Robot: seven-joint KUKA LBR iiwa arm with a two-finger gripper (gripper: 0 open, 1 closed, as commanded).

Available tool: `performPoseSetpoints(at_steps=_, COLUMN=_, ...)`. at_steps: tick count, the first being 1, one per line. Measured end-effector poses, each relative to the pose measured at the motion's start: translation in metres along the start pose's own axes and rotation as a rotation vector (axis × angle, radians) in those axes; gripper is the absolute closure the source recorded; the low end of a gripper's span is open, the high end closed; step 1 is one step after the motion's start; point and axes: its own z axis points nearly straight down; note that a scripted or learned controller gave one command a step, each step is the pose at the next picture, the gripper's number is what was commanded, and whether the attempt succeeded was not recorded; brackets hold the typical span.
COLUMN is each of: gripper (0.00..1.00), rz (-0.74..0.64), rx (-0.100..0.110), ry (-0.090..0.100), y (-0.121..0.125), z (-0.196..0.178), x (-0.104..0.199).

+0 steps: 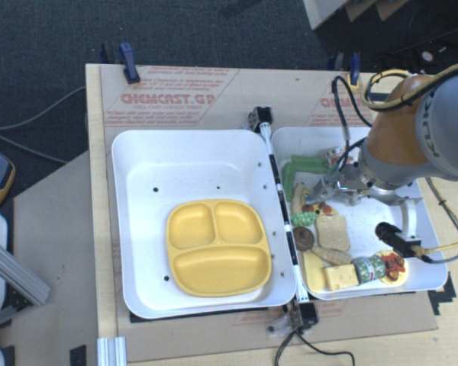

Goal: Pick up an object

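Clutter crowds the right bin on the tabletop — a green piece at the back, a tan bread-like slice with a brown round piece just beside it, and a pale yellow block next to a green-labelled can at the front. The grey-and-orange arm holds its hand over the back part of that bin, near the green piece, though whether it is apart, together or clamped on anything cannot be told. A yellow divided plate lies in the left bin, well apart from the hand.
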Motion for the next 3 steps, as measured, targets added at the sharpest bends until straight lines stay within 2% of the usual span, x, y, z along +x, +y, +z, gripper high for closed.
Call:
performPoseSetpoints(at_steps=1, gripper=0.00, rz=-0.002, rx=0.018, ry=0.015, y=0.072, z=0.002, x=-0.098)
performPoseSetpoints(at_steps=2, gripper=0.00, rz=-0.004, rx=0.007, ry=-0.001, y=0.096, z=0.001, x=-0.021)
performPoseSetpoints(at_steps=3, gripper=0.00, rz=0.006, rx=0.007, ry=0.000, y=0.051, z=-0.002, x=-0.082)
